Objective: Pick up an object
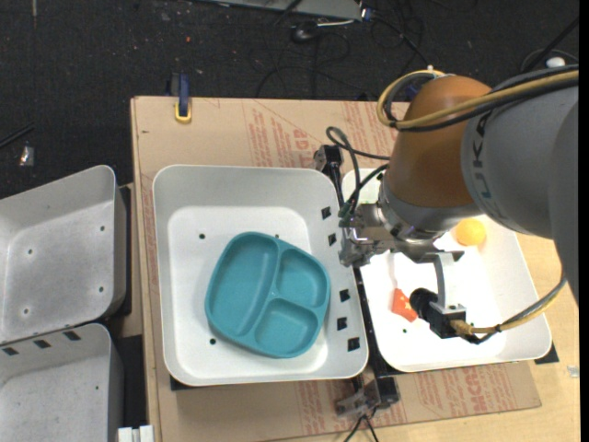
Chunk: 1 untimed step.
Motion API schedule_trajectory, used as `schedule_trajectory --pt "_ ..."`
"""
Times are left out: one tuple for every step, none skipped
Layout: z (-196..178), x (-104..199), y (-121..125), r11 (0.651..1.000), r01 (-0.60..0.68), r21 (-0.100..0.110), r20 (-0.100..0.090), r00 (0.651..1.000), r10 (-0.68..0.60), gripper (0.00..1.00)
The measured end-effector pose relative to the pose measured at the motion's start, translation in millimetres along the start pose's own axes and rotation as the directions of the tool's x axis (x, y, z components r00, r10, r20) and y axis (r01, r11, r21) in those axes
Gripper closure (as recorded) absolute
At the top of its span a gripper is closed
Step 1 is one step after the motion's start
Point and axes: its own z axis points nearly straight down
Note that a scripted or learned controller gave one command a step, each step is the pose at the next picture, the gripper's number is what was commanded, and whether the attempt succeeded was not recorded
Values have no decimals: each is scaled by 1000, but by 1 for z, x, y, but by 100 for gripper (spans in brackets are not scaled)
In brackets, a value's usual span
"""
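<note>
Since the job is just "grab something", there are three candidates. The left bin (177,247) has a teal divided plate (267,293) lying flat in the middle, right side up. The right bin (502,316) has a little orange piece (402,304) near its left side and a yellow ball (471,233) further back, half tucked under the arm (515,155).

The plate looks like hard plastic to me: stiff, light and not fragile, but wide and slick. My guess is the only real hold is pinching the raised rim or one of the divider ridges. Coming down on the flat bottom gets you nothing.

The ball will probably roll off if it's nudged off-centre, so it'd need squeezing straight across the middle. The orange piece looks like the easiest: small, light, likely rigid, with bare bin floor around it. It's too small for me to read its shape though.

The gripper (361,238) sits about over the wall between the two bins, mostly buried under the wrist. I can't tell if it's open or closed, and I see nothing in it.
</note>
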Motion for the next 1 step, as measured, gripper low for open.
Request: schedule_trajectory --pt "4 48 -22 1000 0 3 0 1000 0 100"
